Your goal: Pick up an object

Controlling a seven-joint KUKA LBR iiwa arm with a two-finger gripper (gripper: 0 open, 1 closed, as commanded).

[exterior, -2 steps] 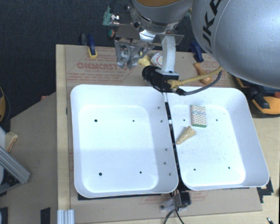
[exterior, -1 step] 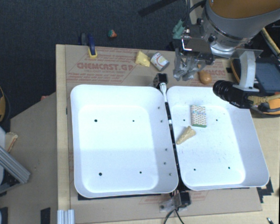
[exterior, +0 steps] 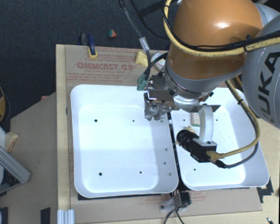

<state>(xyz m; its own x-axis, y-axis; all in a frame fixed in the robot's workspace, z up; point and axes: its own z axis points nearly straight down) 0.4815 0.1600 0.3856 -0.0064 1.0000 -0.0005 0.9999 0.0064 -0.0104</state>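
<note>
Your gripper (exterior: 154,112) hangs at the upper right corner of the left bin (exterior: 84,130), just beside the seam between the two bins; its metal body sits under the wrist, and you cannot tell from this slanted view whether it is released or clenched, nor whether anything is in it; just right of it, in the right bin (exterior: 248,172), you see a small pale patterned object (exterior: 195,118) lying near the upper left part of that bin, partly hidden by the arm's hardware; a black cylindrical fitting (exterior: 192,144) with a yellow cable (exterior: 242,152) hangs over the same bin; above everything the orange band (exterior: 211,31) of the arm covers the bins' far edge.
</note>
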